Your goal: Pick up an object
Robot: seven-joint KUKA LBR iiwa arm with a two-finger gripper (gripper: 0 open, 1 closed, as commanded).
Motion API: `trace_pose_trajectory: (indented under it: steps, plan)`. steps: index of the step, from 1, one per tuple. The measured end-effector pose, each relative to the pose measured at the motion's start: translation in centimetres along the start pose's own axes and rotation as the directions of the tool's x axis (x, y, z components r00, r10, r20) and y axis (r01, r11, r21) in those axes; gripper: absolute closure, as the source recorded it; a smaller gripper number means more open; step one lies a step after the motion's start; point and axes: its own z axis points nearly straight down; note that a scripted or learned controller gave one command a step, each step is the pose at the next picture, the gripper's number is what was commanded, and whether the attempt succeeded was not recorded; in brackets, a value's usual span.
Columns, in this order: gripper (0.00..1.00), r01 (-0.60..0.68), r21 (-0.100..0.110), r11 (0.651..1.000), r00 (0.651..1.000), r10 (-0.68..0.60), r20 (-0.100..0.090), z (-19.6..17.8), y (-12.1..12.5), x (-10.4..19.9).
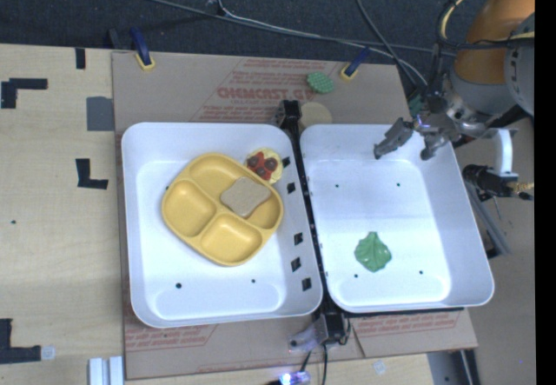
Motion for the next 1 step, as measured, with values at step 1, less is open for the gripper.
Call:
trace_pose_trajectory:
  steps: [1]
  plan:
    - [0.00,0.003,-0.014,1.000,1.000,-0.003,0.002,-0.88,0.30,0.04]
